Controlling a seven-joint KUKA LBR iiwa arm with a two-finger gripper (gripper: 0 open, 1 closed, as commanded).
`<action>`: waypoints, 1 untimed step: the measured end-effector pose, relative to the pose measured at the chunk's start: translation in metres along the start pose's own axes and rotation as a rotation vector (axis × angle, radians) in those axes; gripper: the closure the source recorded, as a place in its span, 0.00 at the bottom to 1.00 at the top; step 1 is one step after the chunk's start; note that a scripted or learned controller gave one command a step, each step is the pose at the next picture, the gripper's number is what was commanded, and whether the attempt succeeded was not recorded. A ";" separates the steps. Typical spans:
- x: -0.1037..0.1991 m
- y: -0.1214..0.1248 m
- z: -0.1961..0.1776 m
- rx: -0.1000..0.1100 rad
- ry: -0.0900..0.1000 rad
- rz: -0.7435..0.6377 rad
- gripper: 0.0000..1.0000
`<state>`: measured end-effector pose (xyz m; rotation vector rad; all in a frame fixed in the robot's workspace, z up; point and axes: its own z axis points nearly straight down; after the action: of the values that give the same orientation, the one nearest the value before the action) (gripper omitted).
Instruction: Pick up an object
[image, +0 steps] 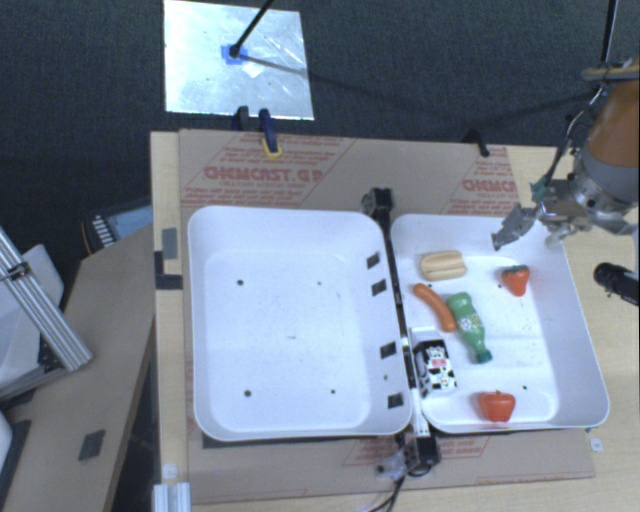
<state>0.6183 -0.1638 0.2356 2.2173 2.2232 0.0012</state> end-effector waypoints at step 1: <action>0.063 -0.042 0.078 0.005 0.003 -0.004 0.00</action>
<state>0.5763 -0.1010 0.1580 2.2171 2.2317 -0.0013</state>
